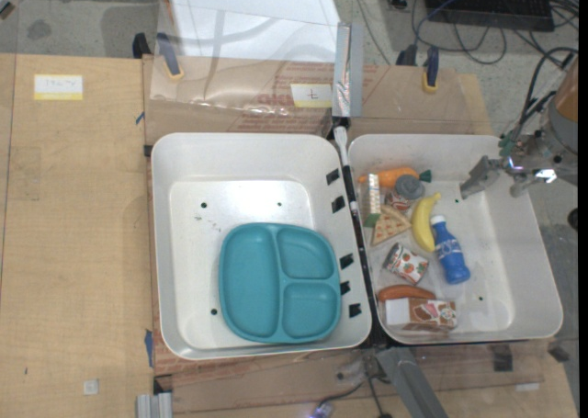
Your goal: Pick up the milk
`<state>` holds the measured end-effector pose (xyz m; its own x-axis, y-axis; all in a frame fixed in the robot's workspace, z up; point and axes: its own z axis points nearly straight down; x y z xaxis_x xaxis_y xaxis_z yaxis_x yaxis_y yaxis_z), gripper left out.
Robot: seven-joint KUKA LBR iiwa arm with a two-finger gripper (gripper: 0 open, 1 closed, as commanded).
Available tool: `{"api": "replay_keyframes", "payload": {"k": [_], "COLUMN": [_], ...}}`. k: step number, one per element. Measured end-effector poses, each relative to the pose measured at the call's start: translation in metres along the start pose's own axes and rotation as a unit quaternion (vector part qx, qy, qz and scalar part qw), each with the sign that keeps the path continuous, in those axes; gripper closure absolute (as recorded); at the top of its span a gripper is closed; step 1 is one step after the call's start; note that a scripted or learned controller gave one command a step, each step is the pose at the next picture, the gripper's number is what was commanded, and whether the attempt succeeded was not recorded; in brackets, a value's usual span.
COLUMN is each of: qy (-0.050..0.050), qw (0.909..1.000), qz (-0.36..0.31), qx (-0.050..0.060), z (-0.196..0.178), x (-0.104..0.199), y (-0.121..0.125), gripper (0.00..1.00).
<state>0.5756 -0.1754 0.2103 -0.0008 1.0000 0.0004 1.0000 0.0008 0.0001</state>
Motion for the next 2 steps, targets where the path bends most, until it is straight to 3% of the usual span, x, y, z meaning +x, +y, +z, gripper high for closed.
{"api": "replay_keyframes", "payload": {"k": [1, 2], "qy": [0.0, 0.0], "qw": [0.9985, 0.9927], "qz": [-0.054, -0.121], "qx": [0.0, 0.0], "z": [0.057, 0.089], "x": [0.03, 0.089], "y": [-0.046, -0.089], "gripper": [0.0, 0.0]}}
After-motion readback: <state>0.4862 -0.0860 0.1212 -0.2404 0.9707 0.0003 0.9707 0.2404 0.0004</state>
